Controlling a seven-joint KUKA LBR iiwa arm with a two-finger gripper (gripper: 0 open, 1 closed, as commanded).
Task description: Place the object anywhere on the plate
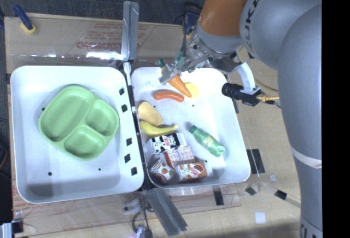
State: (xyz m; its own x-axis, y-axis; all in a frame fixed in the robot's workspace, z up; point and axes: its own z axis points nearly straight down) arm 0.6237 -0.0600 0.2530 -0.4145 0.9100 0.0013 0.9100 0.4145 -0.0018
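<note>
Camera view: you've got the two-finger gripper (pixel 174 71) low over the far end of the right white bin (pixel 232 138), clamped on the orange carrot with green top (pixel 178 84), which sits tilted between its fingers. Just below the carrot lies a red-orange sausage (pixel 168 96). Nearer you see a pale yellow pear-like piece (pixel 149 113), a yellow banana (pixel 158 128), a green plastic bottle (pixel 207 140) and small printed food packets (pixel 176 161). The light green divided plate (pixel 80 121) sits in the left white bin (pixel 33 176), well apart from the carrot.
</note>
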